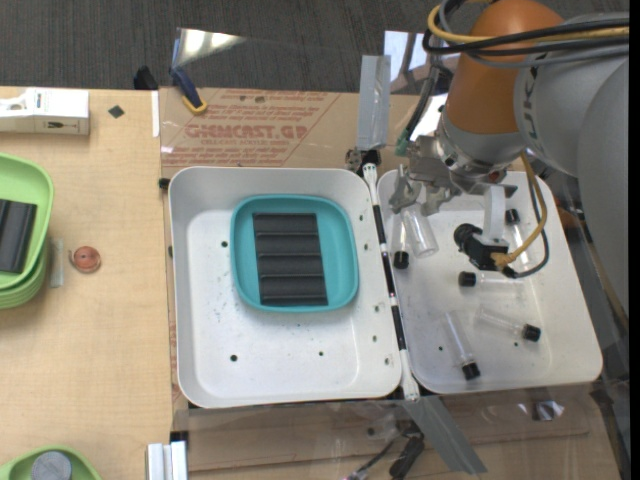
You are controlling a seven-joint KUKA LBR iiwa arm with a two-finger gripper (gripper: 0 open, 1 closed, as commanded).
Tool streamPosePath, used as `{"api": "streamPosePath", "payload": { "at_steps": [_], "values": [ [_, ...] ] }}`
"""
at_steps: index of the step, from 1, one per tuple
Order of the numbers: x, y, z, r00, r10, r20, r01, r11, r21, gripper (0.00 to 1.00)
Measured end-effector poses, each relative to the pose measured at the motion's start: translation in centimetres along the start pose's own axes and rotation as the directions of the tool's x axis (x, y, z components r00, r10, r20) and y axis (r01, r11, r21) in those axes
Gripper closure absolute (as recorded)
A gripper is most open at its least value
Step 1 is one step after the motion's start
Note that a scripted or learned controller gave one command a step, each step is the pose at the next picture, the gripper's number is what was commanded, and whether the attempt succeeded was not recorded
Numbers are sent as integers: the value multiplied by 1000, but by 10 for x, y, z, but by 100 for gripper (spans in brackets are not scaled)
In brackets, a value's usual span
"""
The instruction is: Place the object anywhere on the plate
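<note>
Arm (520,78) reaching from right, pincer (415,203) pointing down.

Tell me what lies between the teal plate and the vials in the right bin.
In the camera view, between the teal plate and the vials lie bare white floor of the left bin and the two bins' adjoining rims, with black clips along that seam.

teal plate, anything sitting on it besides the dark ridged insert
No. The teal plate in the left bin carries just its dark ridged insert; the clear vials lie in the right bin.

arm (590,98) cut off at right, green tray (25,233) cut at left
</note>
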State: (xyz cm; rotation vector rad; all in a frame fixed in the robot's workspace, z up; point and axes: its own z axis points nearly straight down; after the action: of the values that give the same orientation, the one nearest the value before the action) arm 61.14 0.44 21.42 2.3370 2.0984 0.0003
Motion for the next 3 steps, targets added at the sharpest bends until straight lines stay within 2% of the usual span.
{"api": "streamPosePath", "payload": {
  "at_steps": [1,2,3],
  "values": [
    [0,0,0,1000,0,0,0,1000,0,0],
    [-40,-45,-135,1000,-1,2,1,1000,3,0],
    [-114,-40,-190,985,172,3,-172,985,3,0]
  ]
}}
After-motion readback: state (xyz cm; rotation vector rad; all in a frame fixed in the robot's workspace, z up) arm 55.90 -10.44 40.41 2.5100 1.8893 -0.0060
